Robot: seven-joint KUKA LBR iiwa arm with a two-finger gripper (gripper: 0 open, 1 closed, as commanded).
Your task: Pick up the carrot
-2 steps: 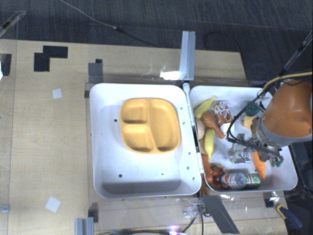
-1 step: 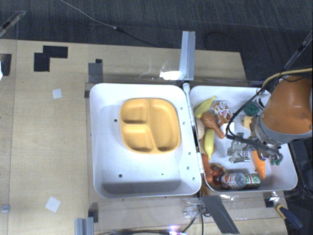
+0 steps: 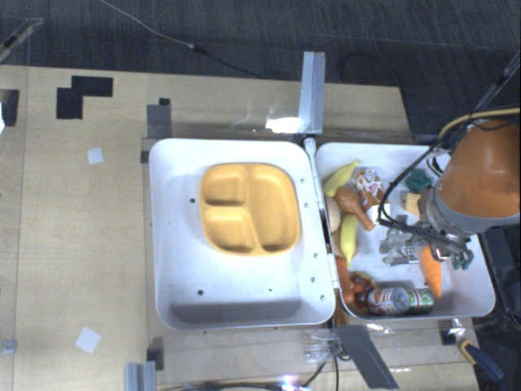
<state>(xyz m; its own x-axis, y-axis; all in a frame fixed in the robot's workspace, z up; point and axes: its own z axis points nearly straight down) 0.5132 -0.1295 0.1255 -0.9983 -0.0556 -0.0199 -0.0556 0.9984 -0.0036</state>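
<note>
Camera view: the carrot [image 3: 432,274] lies at lower right of the right bin [image 3: 487,300], just above a can [image 3: 399,300]. The gripper [image 3: 404,248] hangs right beside it, apparently poised for a pick; whether it's spread or closed, I cannot tell. Left bin [image 3: 171,218] holds a yellow divided plate [image 3: 247,208].

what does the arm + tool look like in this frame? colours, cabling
The arm shows a broad orange band over a grey wrist section. The tool below it is bare silvery metal with small teal-green parts. Black cables loop along the wrist's left side, and a yellowish cable arcs over the top of the orange band.
</note>
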